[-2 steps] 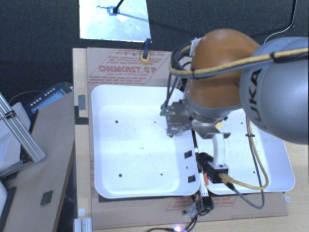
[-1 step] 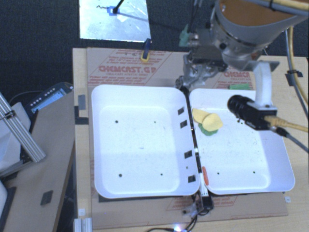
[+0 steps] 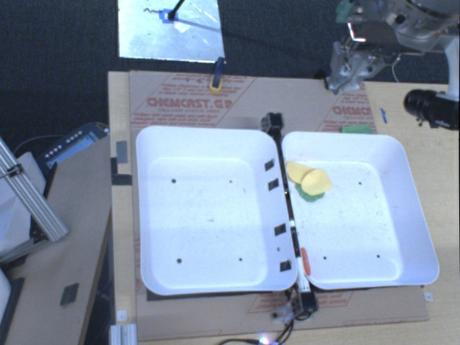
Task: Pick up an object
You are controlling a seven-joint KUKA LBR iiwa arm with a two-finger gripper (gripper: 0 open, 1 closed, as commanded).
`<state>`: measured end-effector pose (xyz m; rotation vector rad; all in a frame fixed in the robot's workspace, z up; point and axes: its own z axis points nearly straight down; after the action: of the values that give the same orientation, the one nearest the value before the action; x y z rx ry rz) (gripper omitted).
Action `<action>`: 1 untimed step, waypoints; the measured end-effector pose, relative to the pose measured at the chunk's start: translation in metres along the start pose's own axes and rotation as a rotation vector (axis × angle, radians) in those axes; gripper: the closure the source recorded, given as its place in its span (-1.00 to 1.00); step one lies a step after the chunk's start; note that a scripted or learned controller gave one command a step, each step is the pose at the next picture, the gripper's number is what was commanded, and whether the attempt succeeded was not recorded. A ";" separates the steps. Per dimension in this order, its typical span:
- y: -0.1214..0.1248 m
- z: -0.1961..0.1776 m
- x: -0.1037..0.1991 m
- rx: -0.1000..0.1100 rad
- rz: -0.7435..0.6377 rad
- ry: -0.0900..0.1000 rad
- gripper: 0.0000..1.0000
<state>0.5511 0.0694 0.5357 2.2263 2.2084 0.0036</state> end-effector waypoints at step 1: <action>-0.016 0.128 0.074 0.017 -0.018 0.001 1.00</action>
<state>0.5366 0.1429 0.4069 2.2152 2.2378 -0.0136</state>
